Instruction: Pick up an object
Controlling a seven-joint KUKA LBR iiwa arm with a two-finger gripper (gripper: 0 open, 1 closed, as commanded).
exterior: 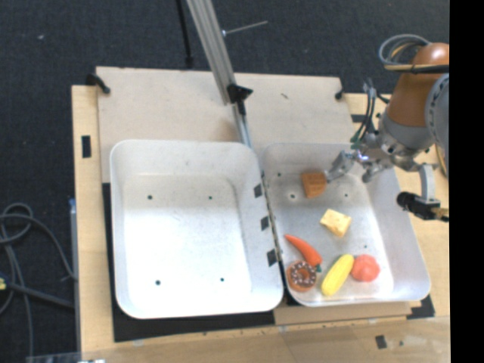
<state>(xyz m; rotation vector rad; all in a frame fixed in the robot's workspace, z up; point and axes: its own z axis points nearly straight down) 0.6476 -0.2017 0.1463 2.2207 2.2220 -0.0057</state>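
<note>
Left bin point(181, 225) sat bare-bottomed on the surface point(166, 104), nothing w/ it to grab. Right bin point(393, 278) carried the lot. Going across: a red chili-shaped piece point(303, 248) near the divider, just above a brown ring like a doughnut point(302, 276); next a yellow corn-like piece point(337, 274), touching or nearly touching a red round thing point(366, 268). Above them a pale yellow wedge point(335, 222), apart from the rest. Up top, a tan-orange block point(314, 183), and just to its right the hand point(355, 165), low over the bin's upper part, arm coming in from the right. Fingers looked spread a bit, nothing between them, though the view's too small to be sure.

Block was prob the target, being nearest. Judged light, toy-grade, likely soft foam or hollow plastic, so not fragile; may squash or skid on the slick bin floor. Best hold: across its two flat opposite faces, centred, coming straight down, since a corner pinch could twist it out. Wedge's sloped sides looked trickier.
</note>
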